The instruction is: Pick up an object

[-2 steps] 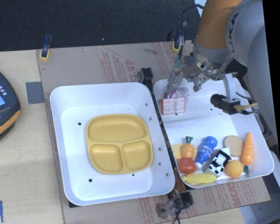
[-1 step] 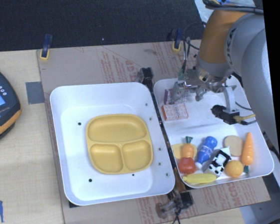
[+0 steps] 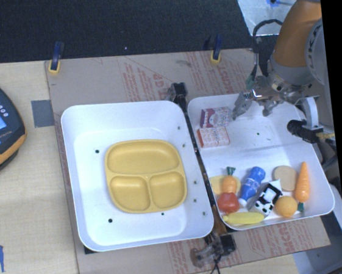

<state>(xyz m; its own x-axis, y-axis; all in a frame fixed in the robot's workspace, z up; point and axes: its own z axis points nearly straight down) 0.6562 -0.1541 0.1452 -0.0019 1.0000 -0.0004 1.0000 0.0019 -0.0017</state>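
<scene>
Two white bins sat side by side, the left bin (image 3: pixel 83 174) keeping only a yellow divided tray (image 3: pixel 145 174), the right bin (image 3: pixel 264 144) keeping the clutter to pick from. Most toys crowded its near edge: a carrot (image 3: pixel 302 181), a blue bottle (image 3: pixel 251 182), a tomato (image 3: pixel 228 203), a banana (image 3: pixel 245 218). A pink packet (image 3: pixel 215 118) lay apart at the far corner. The gripper (image 3: pixel 254 102) hung over that far end, fingers spread and empty, just beside the packet, likely because an isolated piece is easier to grasp.

Even, bright overhead light, soft shadows, slightly soft focus throughout.
</scene>
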